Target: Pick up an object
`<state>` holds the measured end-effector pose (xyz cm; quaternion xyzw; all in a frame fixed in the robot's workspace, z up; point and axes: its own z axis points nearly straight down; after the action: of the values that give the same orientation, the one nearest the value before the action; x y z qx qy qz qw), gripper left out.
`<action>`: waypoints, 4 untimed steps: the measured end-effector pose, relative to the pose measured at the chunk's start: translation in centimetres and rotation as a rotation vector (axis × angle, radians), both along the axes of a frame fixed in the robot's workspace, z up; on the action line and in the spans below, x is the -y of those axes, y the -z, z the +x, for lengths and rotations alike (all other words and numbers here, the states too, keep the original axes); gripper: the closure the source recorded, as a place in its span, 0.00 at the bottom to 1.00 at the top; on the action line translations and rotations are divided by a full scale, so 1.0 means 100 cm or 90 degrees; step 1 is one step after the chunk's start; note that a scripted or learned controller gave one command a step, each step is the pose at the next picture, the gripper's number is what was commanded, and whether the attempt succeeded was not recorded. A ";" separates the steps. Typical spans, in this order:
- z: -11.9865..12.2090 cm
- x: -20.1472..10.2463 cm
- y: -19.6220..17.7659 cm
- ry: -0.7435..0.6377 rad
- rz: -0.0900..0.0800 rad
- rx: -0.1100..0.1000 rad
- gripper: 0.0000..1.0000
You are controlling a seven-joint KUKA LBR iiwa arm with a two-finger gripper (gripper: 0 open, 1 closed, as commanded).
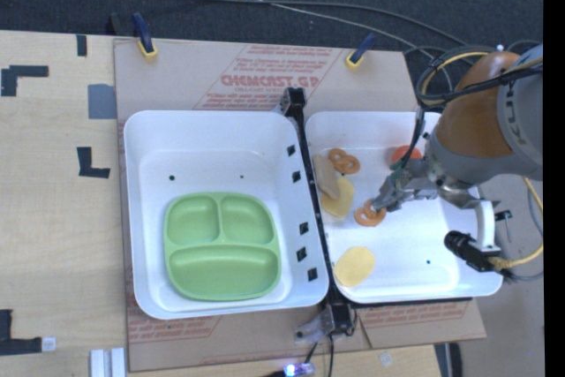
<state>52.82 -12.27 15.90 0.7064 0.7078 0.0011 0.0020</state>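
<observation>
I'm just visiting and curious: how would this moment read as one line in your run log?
arm: over right bin | pincer: low, at orange ring | hold: not evident | left bin: green tray

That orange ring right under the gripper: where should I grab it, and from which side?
Probably best by its rim, from straight above. The orange ring lies flat on the right bin floor, so one finger could go into its hole and the other outside. The gripper sits at its upper right edge; the left side, nearer the pale yellow piece, looks tighter.
</observation>
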 end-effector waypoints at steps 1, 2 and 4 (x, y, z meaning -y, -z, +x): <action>-0.007 -0.004 -0.058 0.000 0.000 0.000 1.00; 0.004 -0.004 -0.109 0.000 0.000 0.000 1.00; 0.019 -0.044 -0.124 -0.002 0.001 -0.004 1.00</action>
<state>54.72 -7.87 28.34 0.7055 0.7087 -0.0007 -0.0007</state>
